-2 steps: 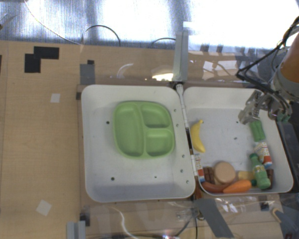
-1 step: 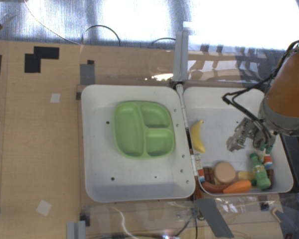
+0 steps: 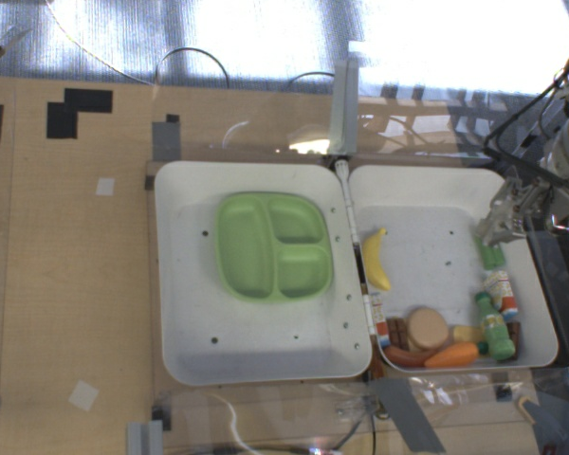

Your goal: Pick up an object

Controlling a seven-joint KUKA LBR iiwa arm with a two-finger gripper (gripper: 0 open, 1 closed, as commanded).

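Off to the left of my jaws a yellow banana [image 3: 376, 262] lies flat and curved, its stem end pointing up the view, close against the wall between the two bins. Below my jaws, along the near right corner, a huddle of toy food lies together: a green bottle [image 3: 494, 328] on its side, an orange carrot [image 3: 452, 355] at the front edge, and a round tan disc [image 3: 428, 329] just left of them.

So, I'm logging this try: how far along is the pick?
Early. Nothing looks lifted: the banana, carrot and green bottle all lie in the right bin, and the green plate sits in the left bin. In hand: the gripper sits above the right bin's far right side, nothing visible between its fingers. Left: descend, grasp, lift.
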